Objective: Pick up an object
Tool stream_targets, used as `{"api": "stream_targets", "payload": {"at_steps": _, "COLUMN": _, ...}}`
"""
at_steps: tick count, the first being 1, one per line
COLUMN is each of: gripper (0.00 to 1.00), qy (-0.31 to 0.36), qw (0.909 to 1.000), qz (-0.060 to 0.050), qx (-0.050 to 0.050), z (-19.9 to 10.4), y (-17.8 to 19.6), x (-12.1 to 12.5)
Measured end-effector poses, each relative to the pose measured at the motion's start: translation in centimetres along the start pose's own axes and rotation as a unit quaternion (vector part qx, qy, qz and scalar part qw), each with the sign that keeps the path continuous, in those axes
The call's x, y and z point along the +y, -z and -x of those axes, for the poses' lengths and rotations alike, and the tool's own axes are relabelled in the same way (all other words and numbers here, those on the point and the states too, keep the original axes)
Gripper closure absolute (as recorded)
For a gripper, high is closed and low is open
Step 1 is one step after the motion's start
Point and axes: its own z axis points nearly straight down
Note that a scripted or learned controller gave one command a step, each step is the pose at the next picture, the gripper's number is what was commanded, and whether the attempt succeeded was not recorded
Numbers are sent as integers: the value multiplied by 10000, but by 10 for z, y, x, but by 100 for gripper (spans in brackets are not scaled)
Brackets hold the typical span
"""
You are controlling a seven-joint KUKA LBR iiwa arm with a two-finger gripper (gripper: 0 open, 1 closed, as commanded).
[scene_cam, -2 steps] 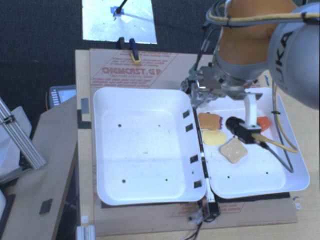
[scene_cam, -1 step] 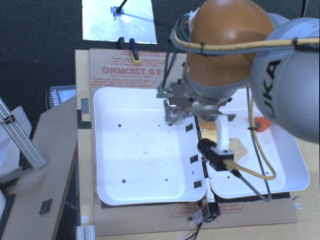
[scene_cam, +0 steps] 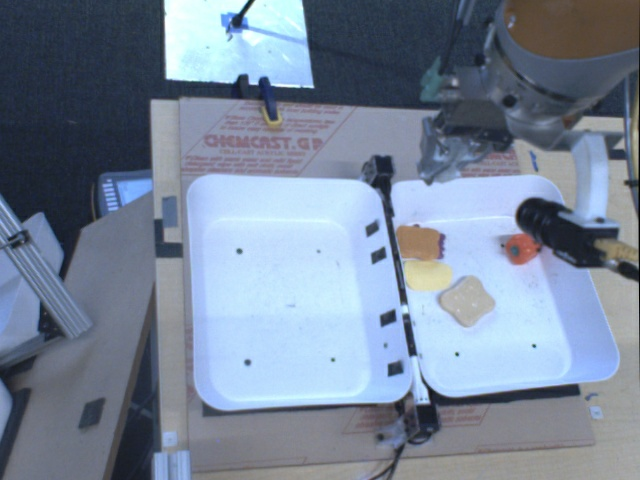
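In the right bin lie several small items: an orange-brown block with a purple edge, a flat yellow piece, a tan toast-shaped piece and a small red-orange object. My gripper hangs over the far left edge of the right bin, above and behind the orange-brown block. Nothing shows between its fingertips. The grey arm with its orange band rises to the upper right.
The left bin sits beside the right one, joined by a black clipped divider. A black cylindrical fixture on a white bracket reaches over the right bin's far right side, next to the red-orange object. A cardboard sheet underlies both bins.
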Motion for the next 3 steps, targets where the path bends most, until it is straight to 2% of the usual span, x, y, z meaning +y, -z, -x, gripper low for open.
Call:
{"api": "stream_targets", "payload": {"at_steps": 1, "gripper": 100, "qy": 63, "qw": 9999, "qz": -93, "qx": -17, "z": -71, "y": -23, "x": 27}}
{"api": "stream_targets", "payload": {"at_steps": 2, "gripper": 100, "qy": 54, "qw": 10000, "qz": -64, "qx": -6, "z": -113, "y": 24, "x": 55}}
{"api": "stream_targets", "payload": {"at_steps": 3, "gripper": 100, "qy": 43, "qw": 9999, "qz": -94, "qx": -15, "z": -82, "y": 13, "x": -10}}
